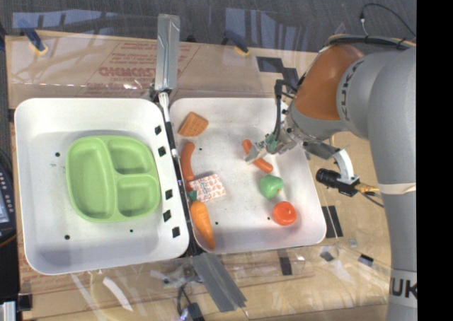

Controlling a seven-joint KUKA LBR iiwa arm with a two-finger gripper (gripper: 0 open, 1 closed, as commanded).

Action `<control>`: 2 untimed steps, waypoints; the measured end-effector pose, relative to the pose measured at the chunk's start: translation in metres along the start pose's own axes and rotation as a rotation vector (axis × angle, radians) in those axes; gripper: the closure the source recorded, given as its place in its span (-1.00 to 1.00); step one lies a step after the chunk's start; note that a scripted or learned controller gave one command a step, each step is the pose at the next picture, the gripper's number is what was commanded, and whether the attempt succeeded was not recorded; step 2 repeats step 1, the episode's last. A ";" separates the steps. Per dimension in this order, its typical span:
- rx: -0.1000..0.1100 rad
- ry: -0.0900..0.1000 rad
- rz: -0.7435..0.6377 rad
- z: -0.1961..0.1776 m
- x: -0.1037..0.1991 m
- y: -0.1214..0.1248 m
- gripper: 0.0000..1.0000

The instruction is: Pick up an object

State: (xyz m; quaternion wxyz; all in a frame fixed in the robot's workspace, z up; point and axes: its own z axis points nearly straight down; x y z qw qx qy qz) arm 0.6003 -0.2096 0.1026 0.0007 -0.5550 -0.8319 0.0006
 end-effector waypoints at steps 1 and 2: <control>-0.002 -0.001 0.148 -0.108 0.064 0.013 1.00; -0.002 -0.001 0.148 -0.108 0.064 0.013 1.00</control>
